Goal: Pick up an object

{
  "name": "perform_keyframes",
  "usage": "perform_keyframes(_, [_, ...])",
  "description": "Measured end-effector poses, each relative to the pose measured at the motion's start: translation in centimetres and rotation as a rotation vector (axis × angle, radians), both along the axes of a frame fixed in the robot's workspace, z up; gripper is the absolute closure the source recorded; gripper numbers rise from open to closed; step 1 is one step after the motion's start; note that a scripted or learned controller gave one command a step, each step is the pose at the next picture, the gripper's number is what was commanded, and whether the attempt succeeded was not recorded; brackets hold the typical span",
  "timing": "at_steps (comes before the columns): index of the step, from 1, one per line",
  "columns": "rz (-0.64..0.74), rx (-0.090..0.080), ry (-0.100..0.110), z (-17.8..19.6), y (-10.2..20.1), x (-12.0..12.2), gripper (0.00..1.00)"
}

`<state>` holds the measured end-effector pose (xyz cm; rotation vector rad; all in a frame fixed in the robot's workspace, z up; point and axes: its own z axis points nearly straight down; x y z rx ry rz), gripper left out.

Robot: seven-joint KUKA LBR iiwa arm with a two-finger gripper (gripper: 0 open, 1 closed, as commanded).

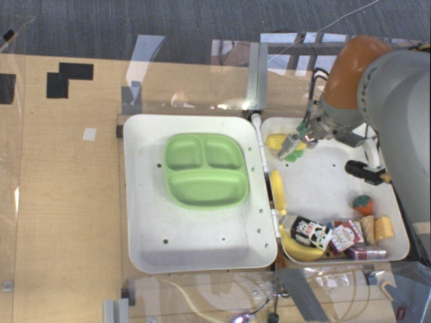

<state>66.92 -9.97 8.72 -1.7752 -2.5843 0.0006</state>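
The tabletop (60,200) carries two white bins. The left bin (145,241) holds a green divided plate (205,170); the right bin (323,180) holds the clutter. The arm's hand (296,145) sits low at that bin's far left corner, touching a small green item (293,155) beside a yellow piece (276,141). How far the hand is open I cannot tell. A good grasp probably needs a centred, vertical descent, clear of the bin wall.

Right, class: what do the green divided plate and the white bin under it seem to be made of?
Green divided plate: probably moulded plastic, matte; even colour, soft rounded compartment ridges, no glare.
White bin: likely plastic or coated metal, smooth and slightly glossy; uniform white, rounded corners, small dark dots like fasteners. The view leaves it open which.
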Motion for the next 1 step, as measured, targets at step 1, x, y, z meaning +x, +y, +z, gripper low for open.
perform_keyframes(1, [0.007,-0.004,0.003,0.79,-0.03,-0.02,1.00])
